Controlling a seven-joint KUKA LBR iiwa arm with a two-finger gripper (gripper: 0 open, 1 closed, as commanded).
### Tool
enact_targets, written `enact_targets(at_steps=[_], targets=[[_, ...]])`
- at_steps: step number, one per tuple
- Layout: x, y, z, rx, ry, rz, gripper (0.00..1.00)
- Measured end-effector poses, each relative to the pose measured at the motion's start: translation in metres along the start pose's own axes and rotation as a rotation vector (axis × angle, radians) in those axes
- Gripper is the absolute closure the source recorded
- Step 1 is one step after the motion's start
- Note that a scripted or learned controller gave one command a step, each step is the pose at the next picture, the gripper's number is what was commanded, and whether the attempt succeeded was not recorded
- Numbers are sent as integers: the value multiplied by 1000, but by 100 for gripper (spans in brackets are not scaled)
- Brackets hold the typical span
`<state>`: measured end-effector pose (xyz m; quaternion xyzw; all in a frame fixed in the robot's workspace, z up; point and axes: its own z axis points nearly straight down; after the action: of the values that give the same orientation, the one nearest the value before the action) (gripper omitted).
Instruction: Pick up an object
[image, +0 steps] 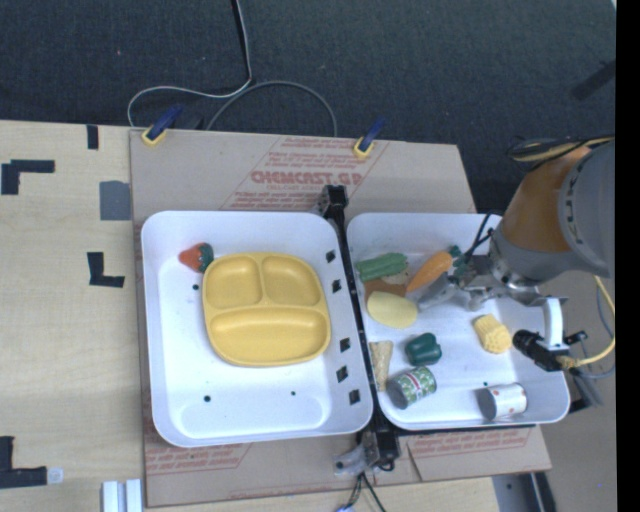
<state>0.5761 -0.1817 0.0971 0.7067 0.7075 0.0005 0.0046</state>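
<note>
The right bin (520, 415) holds several toy foods. An orange carrot (430, 270) lies near its middle top, beside a green cucumber (382, 267). A pale yellow lemon (392, 309) sits just below them. My gripper (436, 290) reaches in from the right and is low in the bin, right against the carrot's lower side. The carrot lies on the bin floor; no object is visibly between the fingers. Further down are a green pepper (423, 349), a corn cob (491, 333), a small can (412, 385), a cone (382, 360) and a grey-white cylinder (502, 401).
The left bin (160, 330) bears a yellow divided plate (266, 307) and a red strawberry (196, 257) at its top left corner. A black divider (345, 300) runs between the bins. The arm's orange-banded wrist (545, 215) hangs over the right bin's right edge.
</note>
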Motion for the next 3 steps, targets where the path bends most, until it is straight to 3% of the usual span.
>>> enact_targets(at_steps=[1, 3], targets=[[43, 85, 15, 38, 5, 1, 0], [47, 85, 14, 41, -2, 10, 0]])
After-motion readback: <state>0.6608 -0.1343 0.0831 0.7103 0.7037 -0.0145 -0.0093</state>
